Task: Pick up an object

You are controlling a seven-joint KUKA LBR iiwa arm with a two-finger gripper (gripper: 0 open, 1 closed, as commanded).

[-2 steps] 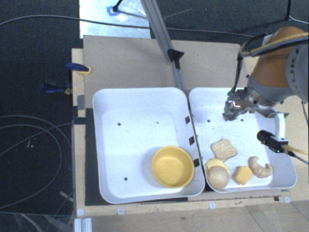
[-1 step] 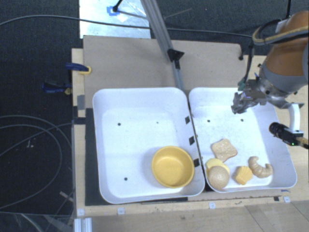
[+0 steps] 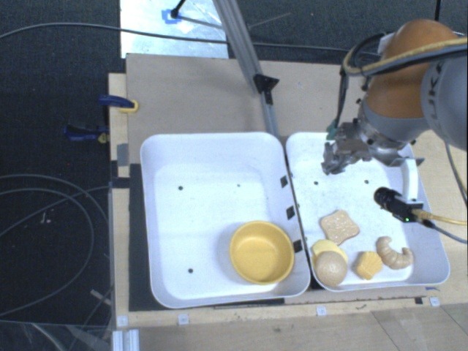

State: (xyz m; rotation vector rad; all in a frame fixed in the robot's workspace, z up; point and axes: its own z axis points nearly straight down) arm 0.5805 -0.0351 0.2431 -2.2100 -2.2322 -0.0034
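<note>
Tan bench (image 3: 197,97), 2 shallow white bins side by side, left bin (image 3: 164,196), right bin (image 3: 431,258), edges touching

Remote station. I am logging the surroundings only.

- I am seeing the tan surface (image 3: 197,93) carrying two shallow white bins side by side: left bin (image 3: 205,189) and right bin (image 3: 439,269), their inner rims touching.
- Small black clips (image 3: 290,212) are sitting along that shared rim.
- A black mat (image 3: 137,254) is showing under the left bin's outer edge.
- A blue and yellow clamp (image 3: 118,104) is gripping the surface's left edge. A second blue clamp (image 3: 84,131) is sitting just below it, further out.
- A grey pole (image 3: 238,28) is slanting down to a black bracket (image 3: 265,84) on the surface.
- Grey cables (image 3: 44,218) are looping over the dark floor (image 3: 51,64).
- Blue tape (image 3: 174,14) is lying on a paler patch up top.
</note>
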